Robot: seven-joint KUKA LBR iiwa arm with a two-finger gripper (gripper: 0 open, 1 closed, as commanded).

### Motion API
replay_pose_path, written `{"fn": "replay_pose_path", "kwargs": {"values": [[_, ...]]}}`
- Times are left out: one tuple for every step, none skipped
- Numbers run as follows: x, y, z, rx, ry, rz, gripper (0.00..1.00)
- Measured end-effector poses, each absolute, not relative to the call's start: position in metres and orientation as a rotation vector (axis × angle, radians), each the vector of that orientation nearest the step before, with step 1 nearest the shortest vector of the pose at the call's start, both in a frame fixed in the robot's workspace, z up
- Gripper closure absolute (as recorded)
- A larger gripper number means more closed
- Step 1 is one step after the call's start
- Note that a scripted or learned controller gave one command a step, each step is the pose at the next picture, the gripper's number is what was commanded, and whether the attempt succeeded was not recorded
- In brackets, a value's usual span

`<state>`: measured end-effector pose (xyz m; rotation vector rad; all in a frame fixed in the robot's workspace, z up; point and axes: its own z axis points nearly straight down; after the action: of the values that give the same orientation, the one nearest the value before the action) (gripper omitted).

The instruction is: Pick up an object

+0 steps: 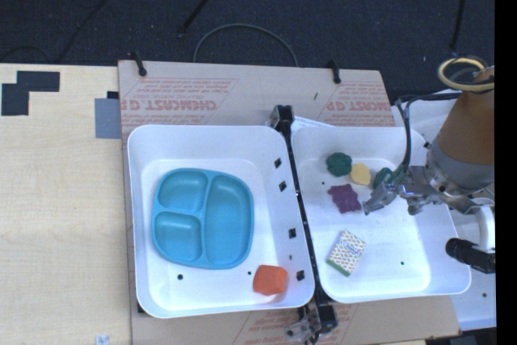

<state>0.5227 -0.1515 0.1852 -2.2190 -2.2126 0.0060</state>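
1. In the right-hand shallow white bin (420, 271) lie four small things: a dark green rounded lump (338, 164), a small yellow piece (360, 174) just beside it, a flat purple scrap (345, 197) below them, and a small patterned box (346, 252) well apart nearer the front wall
2. The purple scrap looks soft, thin and light; it would likely need a pinch across its middle, and could slip or fold
3. The patterned box seems stiffer and light, so closing across its short sides looks the surer hold
4. The grey arm with its orange band (468, 125) reaches in from the right, wrist low over the right bin, with the two-finger gripper (380, 194) pointing left, close beside the purple scrap and yellow piece
5. Whether the claw is apart or together cannot be told; nothing is seen between it
6. The left bin (141, 174) holds a blue divided plastic plate (203, 217) and an orange block (271, 279)
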Motion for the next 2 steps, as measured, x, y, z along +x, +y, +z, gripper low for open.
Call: {"fn": "replay_pose_path", "kwargs": {"values": [[0.512, -0.146, 0.130, -2.216, -2.215, 0.006, 0.00], [0.513, -0.148, 0.143, -2.224, -2.211, 0.004, 1.00]]}}
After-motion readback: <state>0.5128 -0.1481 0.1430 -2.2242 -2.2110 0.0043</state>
